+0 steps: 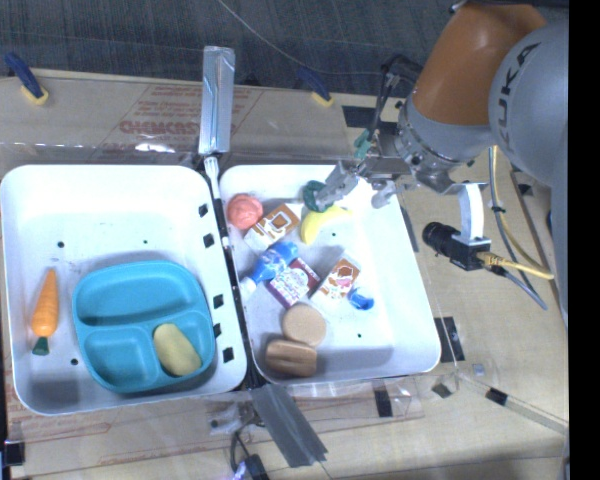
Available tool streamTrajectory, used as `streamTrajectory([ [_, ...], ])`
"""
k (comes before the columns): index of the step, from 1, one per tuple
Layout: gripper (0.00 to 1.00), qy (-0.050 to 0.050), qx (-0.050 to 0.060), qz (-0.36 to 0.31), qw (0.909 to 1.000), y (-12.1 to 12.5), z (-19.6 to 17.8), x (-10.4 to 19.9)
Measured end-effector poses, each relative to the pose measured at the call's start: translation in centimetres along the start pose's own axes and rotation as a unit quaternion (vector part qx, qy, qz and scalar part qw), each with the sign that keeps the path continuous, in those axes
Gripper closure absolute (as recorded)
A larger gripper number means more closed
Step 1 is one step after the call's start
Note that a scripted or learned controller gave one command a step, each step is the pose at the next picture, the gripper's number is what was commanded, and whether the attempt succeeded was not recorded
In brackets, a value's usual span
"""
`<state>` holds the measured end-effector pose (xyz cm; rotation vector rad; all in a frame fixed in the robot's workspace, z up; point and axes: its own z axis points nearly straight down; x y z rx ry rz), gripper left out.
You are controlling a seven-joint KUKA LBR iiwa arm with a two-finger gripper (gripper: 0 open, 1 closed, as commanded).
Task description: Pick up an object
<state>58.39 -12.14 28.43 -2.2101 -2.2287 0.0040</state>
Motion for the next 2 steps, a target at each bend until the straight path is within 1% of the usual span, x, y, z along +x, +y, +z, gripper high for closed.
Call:
streamTrajectory([
  [1, 0.0, -0.001, -0.011, -0.018, 0.9998, 3.8, 16.9, -2.5],
  [2, 0.0, 0.0, -0.002, -0.055, 0.9985, 2.9, 19.1, -6.1],
])
